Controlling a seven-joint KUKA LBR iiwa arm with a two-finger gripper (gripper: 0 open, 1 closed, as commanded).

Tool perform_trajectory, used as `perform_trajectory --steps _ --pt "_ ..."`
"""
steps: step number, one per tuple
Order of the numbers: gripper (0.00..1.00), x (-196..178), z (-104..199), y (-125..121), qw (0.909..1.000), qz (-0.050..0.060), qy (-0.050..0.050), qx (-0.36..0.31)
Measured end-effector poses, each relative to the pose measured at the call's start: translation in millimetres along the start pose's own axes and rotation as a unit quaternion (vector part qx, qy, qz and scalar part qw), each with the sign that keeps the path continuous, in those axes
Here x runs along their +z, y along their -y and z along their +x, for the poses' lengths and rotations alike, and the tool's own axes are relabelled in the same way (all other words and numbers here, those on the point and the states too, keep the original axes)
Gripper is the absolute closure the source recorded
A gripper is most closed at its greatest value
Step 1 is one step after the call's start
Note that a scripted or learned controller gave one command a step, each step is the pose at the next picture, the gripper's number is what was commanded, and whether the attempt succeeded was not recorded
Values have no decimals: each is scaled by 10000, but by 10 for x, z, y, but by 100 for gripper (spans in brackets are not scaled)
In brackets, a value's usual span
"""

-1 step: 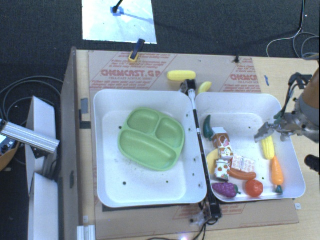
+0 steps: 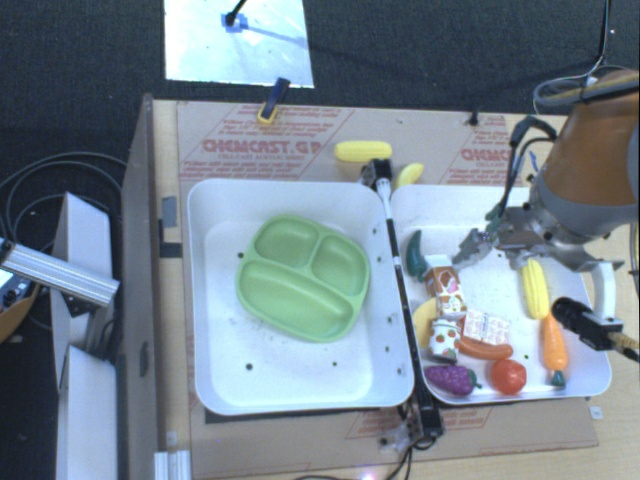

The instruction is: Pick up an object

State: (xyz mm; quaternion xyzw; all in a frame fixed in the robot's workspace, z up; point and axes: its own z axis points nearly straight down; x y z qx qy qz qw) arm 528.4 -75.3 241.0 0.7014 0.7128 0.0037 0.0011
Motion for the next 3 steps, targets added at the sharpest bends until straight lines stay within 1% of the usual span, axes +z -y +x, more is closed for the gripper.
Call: perform_trajectory --steps 1,2,3 --pt "0 601 -17 61 10000 54 14 75" --pt "0 1143 -123 188 9999 56 15 84" --pt "0 1536 -216 212 10000 -23 39 86"
